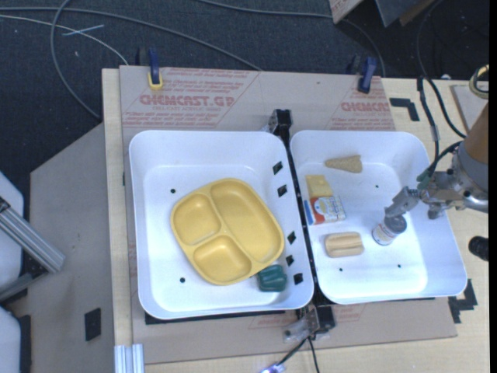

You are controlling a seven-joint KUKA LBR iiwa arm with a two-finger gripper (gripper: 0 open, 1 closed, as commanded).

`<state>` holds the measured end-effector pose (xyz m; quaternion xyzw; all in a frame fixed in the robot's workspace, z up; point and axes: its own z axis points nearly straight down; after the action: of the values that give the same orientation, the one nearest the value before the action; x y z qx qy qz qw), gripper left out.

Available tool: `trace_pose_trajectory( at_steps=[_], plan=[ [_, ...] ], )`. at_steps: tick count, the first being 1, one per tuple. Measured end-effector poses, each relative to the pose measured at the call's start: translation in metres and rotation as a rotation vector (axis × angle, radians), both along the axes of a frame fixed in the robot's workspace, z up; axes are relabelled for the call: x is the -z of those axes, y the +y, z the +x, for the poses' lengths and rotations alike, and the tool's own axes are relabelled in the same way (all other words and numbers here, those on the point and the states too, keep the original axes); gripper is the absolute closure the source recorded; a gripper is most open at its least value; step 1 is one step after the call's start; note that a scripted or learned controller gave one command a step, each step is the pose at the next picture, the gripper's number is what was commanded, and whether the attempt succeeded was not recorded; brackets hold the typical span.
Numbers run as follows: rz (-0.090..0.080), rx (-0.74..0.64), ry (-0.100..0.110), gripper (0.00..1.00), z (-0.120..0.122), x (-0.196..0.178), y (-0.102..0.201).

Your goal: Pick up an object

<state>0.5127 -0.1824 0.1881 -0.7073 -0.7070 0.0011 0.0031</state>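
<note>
Closing In on a Pick in the Right-Hand Bin

Reaching in from three o'clock, the arm [474, 169] has its gripper [386, 231] low over the floor of the right bin [435, 278]. From this slanted overhead view I cannot tell how the tool is set, nor whether it has anything in hold; nothing is plainly seen in its grasp, so I judge the pick not yet made.

Nearest to the tool is the tan bread roll [343, 244], lying just beside it at nine o'clock. Further toward ten o'clock lies the yellow block [318, 186], touching the small printed carton [328, 208] below it. The pale wedge [344, 163] lies near the bin's far wall, at about eleven o'clock from the tool. In the left bin [147, 231] a yellow divided tray [227, 230] takes the middle, with a small green object [272, 279] at its five o'clock corner.

To do this step well, the roll looks the sensible target: it stands apart from the others. Centring the tool over its short axis before descending should matter most, since a grasp off to one end would likely nudge it aside. The block and carton, pressed together, risk a double or a slipped grip.
</note>
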Motion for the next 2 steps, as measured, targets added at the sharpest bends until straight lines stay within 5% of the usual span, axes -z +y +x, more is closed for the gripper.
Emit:
trace_pose_trajectory(
  at_steps=[1, 2],
  plan=[
    [0.001, -0.001, 0.001, 0.0, 0.004, 0.054, 0.01],
    [-0.002, 0.0, -0.007, 1.0, 0.006, 0.039, 0.009]
  ],
)
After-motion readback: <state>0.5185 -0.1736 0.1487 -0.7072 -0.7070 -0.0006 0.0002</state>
